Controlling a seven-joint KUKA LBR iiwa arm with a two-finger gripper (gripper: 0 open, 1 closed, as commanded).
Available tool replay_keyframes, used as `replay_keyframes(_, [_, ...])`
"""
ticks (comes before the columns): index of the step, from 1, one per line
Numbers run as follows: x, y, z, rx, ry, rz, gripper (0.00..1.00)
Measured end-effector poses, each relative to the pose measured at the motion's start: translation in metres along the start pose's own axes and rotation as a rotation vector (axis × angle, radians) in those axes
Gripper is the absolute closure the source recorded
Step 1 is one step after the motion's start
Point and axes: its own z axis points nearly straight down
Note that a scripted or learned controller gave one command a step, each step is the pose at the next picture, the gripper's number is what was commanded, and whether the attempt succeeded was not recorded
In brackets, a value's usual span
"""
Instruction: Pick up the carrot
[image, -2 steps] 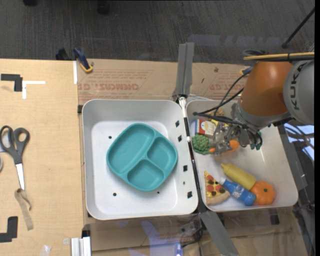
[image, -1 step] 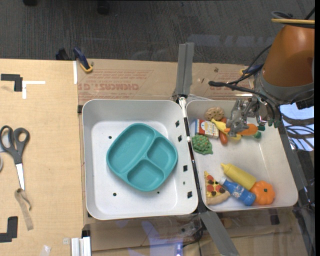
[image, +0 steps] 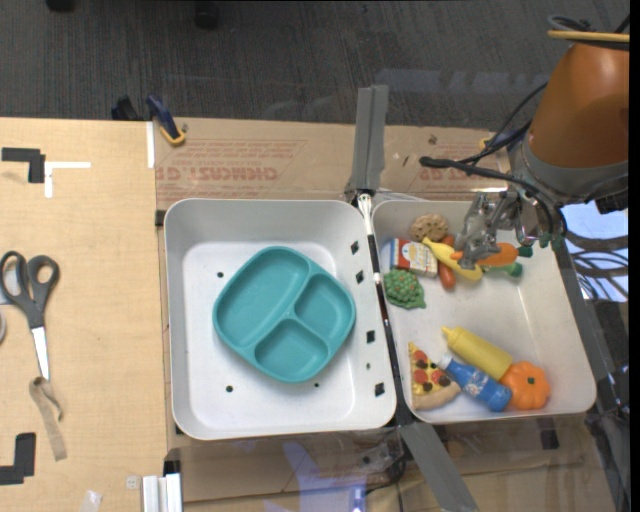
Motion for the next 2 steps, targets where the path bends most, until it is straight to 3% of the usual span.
replay_keyframes(1, [-0.001, 0.000, -0.009, 0.000, -0.004, -0.001, 1.00])
replay_keyframes(2, [-0.035, -0.039, 0.037, 0.000, 0.004, 0.073, 1.00])
